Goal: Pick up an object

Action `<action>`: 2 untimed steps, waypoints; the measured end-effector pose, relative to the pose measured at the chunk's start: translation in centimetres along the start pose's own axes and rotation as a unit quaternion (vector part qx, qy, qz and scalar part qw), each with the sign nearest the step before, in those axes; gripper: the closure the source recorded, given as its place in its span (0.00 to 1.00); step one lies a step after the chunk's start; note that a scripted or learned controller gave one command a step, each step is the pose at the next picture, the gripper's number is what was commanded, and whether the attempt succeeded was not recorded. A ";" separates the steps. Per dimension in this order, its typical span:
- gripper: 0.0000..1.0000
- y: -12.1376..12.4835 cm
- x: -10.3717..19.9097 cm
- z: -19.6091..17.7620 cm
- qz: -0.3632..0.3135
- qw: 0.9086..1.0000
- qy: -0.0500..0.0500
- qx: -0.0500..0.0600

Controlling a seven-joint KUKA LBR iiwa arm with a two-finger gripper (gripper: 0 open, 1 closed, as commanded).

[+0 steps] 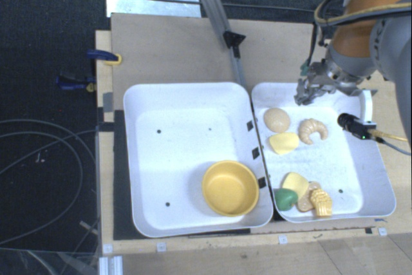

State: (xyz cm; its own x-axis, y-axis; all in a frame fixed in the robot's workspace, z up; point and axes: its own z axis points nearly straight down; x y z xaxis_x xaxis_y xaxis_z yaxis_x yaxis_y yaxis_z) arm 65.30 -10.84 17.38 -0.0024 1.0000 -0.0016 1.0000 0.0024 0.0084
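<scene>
My gripper [306,95] hangs over the far edge of the right bin [370,170], pointing down, with nothing visible between its fingers. Below and left of it lies a beige egg-shaped piece [277,119]. A croissant [313,130] sits just below the gripper, and a pale yellow wedge [283,143] lies next to the egg. At the bin's near end cluster a yellow piece [295,183], a green piece [285,198] and a corn cob [320,202]. A yellow bowl [230,187] stands in the left bin [174,138].
A grey pole [215,3] slants down from the top to the divide between the bins. A black cable connector [353,125] sticks out over the right bin's right side. Blue and yellow clamps [96,67] grip the bench's left edge.
</scene>
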 end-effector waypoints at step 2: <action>1.00 -1.0 5.4 -4.6 -0.004 1.000 0.002 0.004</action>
State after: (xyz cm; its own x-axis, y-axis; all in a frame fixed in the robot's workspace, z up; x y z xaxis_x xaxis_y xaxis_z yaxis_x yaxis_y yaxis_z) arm 64.23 -5.47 21.99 -0.0098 1.0000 0.0015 1.0000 0.0098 0.0005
